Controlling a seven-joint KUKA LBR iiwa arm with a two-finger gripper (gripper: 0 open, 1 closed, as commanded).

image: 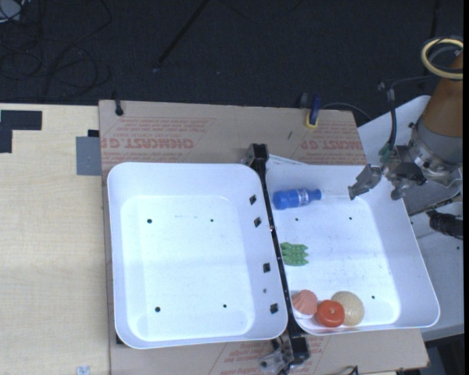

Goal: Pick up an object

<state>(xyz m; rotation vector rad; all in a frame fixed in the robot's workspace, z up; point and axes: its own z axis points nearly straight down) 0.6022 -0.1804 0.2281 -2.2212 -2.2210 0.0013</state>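
Hovering at the right bin's (pixel 391 233) far right edge, gripper (pixel 379 180) spread and grasping nothing; blue bottle (pixel 296 198) lies just left of it, likeliest target; green piece (pixel 294 254) mid-bin, round items (pixel 328 309) bunched in near corner; left bin (pixel 125 209) alongside on cardboard sheet (pixel 180 135) over pale wood bench (pixel 39 248).

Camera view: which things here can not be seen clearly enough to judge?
- Gripper: too small and blurred in the camera view to tell its finger state.
- Arm: cut off by the right edge of the picture.
- Green object in the right bin: too small to identify.
- Round pieces at the near corner, red, pink, beige: touching, blurred; kind unclear.
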